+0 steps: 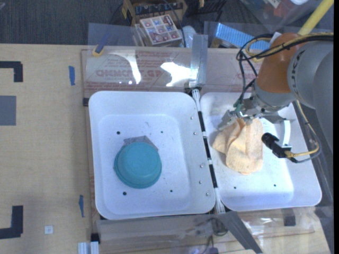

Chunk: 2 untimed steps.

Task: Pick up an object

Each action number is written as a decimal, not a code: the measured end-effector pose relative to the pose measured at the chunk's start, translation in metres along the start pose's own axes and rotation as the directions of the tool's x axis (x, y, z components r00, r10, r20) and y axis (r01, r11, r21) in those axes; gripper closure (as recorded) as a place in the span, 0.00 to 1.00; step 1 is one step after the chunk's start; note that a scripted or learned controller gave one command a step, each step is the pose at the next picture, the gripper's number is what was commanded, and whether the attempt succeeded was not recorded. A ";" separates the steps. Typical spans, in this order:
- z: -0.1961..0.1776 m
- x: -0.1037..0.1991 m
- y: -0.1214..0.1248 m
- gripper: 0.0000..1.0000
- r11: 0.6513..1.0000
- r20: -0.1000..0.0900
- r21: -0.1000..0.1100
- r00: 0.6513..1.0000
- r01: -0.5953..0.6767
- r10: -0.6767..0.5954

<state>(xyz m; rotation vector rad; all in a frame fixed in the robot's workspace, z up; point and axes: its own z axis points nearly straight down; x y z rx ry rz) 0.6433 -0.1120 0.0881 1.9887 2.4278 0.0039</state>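
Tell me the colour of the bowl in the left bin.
Teal blue; the bowl shows plainly in the camera view.

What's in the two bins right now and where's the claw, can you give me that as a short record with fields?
left bin: teal bowl, upside down, resting partly on a small grey scrap
right bin: crumpled yellow cloth, toward the bin's left half
arm: reaches in from the right, above the right bin
claw: at the cloth's upper edge, touching it
grip: cannot tell whether the cloth is held
cable: black and yellow, hanging beside the cloth
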 end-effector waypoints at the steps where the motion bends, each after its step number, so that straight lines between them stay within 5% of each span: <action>1: -0.012 -0.001 0.002 1.00 1.000 0.003 -0.006 1.000 -0.001 0.001; 2: -0.098 0.058 0.037 1.00 0.949 0.002 -0.001 0.949 0.315 -0.315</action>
